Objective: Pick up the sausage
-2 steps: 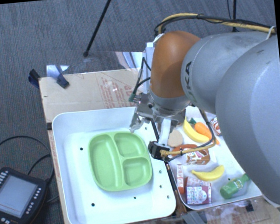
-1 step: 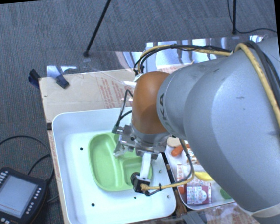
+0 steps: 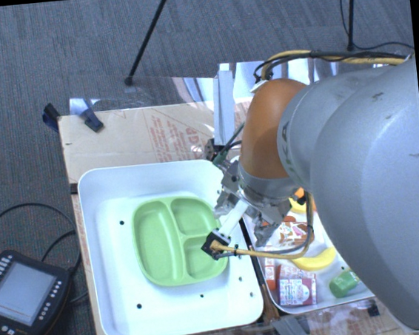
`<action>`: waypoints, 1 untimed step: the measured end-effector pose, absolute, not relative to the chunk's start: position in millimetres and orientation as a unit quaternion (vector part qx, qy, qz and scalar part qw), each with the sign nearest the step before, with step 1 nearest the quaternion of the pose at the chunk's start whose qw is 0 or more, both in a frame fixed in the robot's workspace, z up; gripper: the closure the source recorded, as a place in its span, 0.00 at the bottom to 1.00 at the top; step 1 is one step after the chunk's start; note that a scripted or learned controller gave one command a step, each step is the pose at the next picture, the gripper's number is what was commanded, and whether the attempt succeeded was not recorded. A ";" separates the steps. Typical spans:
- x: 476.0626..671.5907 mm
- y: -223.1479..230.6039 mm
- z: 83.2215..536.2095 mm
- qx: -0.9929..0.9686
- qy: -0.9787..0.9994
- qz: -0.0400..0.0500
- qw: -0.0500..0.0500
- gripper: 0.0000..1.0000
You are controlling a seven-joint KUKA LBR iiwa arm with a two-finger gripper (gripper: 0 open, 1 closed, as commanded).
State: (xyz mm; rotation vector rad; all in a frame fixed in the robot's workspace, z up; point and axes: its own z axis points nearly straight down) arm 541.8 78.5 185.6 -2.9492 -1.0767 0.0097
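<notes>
The grey arm [image 3: 360,184] covers most of the right bin [image 3: 324,305], its gripper [image 3: 266,224] low at that bin's left edge; we cannot tell whether it is apart or together. The left bin [image 3: 100,189] holds a green divided plate [image 3: 161,239]. We cannot make out the sausage; we judge it hidden under the arm in the right bin. It should be light, soft and rather slick, best taken across its middle. A banana [image 3: 316,260], a printed packet [image 3: 297,289] and a small green piece [image 3: 344,283] crowd close by.
</notes>
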 end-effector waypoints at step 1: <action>541.9 75.7 193.3 -0.940 -0.340 0.006 0.003 1.00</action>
